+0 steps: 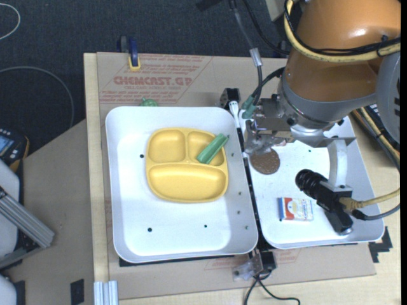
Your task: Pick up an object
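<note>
At ten o'clock in the right bin (299, 230), the claw (257, 137) hangs over the brown disc (267, 163), which lies just at its six o'clock. Whether the claw is apart or together I cannot tell. The disc looks flat and lies near the bin wall, so a grasp could skid off it or catch the rim. Counted: two bins, one disc, one small printed box (295, 209) and, in the left bin (127, 170), one yellow plate (184, 183) with one green stick (212, 149).

1. A plate (186, 173) lies in the left bin (127, 221).
2. A stick (213, 149) rests on the plate's back right part.
3. Right of the plate, in the right bin (299, 234), lie a disc (266, 162) and, further front, a packet (295, 209).
</note>
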### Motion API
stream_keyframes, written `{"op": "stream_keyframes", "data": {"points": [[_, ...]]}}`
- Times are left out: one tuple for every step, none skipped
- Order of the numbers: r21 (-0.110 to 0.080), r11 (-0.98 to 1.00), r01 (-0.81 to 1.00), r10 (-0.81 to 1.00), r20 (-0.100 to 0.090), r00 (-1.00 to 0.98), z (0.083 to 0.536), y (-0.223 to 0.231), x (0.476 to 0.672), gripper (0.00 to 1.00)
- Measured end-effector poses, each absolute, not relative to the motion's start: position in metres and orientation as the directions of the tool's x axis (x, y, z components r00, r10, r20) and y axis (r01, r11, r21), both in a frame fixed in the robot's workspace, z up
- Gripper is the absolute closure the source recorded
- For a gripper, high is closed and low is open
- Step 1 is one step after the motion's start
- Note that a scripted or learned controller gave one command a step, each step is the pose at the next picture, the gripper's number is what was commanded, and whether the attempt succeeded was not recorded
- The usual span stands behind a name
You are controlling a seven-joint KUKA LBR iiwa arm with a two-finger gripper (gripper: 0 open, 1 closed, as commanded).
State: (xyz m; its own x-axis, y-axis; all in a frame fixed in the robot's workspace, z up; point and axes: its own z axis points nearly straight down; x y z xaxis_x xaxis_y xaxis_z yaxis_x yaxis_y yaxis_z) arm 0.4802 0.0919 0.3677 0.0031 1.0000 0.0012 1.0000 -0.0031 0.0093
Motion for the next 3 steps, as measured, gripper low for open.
{"op": "stream_keyframes", "data": {"points": [[0.004,0.006,1.000,1.000,0.002,-0.006,0.373,0.143,0.479,1.00],[-0.005,-0.005,1.000,1.000,-0.001,0.005,0.345,0.090,0.479,1.00],[0.008,0.007,1.000,1.000,0.004,-0.007,0.406,0.155,0.488,1.00]]}}
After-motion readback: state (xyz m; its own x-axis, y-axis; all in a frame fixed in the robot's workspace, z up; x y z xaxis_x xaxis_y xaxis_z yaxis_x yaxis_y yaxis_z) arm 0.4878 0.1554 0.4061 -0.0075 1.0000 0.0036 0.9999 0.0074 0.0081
